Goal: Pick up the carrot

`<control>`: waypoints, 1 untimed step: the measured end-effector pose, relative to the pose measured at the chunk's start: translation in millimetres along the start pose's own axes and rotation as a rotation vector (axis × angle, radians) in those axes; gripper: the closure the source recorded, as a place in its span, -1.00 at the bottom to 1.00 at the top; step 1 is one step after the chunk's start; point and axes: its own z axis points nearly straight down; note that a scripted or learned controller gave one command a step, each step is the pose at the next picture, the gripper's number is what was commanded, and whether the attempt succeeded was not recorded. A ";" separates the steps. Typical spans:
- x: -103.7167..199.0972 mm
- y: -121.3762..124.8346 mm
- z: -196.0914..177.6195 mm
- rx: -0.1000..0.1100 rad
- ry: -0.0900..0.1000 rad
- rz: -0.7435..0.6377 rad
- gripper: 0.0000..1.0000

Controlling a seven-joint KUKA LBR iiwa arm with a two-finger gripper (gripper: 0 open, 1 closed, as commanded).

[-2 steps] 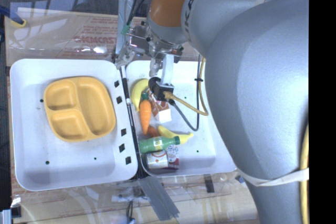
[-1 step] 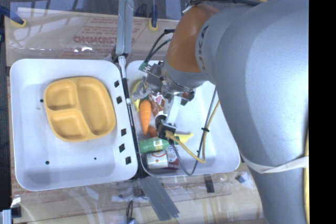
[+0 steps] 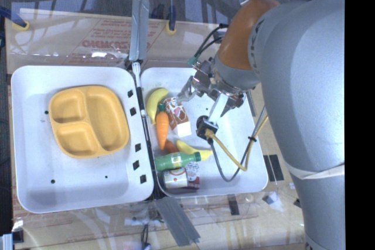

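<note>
The orange carrot (image 3: 162,129) lies lengthwise near the left wall of the right bin (image 3: 234,175), its green top pointing away from me. It is wedged between a banana (image 3: 153,101), a small carton (image 3: 176,115) and a green bottle (image 3: 176,160). My gripper (image 3: 195,107) hangs over the middle of that bin, to the right of the carrot and apart from it. It is open, one finger near the carton and the other ending above the bin floor, with nothing between them.
A second yellow fruit piece (image 3: 194,149) and a can (image 3: 180,178) lie at the near end of the right bin. The left bin (image 3: 29,178) holds a yellow divided plate (image 3: 88,120). A yellow cable (image 3: 225,164) loops down from the wrist.
</note>
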 end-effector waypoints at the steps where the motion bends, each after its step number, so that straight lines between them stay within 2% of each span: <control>1: 43.6 -17.8 -30.0 -0.001 0.000 0.167 -1.00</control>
